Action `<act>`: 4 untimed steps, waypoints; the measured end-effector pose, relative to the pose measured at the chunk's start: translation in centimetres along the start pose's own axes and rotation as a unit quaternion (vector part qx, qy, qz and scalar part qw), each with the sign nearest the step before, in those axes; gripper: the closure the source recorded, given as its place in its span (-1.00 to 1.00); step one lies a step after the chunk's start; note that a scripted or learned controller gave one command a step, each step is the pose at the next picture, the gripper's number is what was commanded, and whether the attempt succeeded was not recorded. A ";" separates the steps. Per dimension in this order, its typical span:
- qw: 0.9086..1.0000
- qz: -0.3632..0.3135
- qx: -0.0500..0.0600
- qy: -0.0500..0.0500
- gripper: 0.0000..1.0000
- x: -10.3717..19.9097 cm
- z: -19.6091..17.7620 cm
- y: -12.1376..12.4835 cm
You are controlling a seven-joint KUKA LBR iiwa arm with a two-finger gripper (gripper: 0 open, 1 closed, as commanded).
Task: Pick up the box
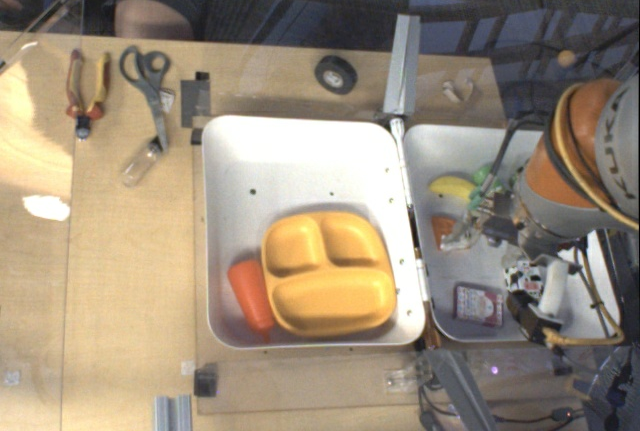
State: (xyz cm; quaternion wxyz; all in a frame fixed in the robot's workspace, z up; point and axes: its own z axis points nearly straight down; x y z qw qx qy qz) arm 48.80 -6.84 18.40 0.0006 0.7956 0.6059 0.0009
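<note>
we see the box lying flat at the lower part of the right bin; the gripper hangs above-left of it, and we cannot tell its state.

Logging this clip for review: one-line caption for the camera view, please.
KUKA arm reaches over the right bin near a small dark red box; yellow divided tray fills the left bin.

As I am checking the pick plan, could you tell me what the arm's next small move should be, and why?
Probably shift the gripper toward the view's bottom and lower it over the box. The small dark red box lies flat on the right bin floor, apart from the gripper, which sits nearer the banana.
</note>
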 end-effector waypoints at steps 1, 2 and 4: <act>0.990 -0.138 -0.005 0.000 -1.00 -2.2 9.4 0.9; 0.999 -0.046 -0.006 -0.001 -1.00 -2.7 9.5 8.4; 0.953 -0.304 -0.006 -0.002 -1.00 -1.5 9.5 7.7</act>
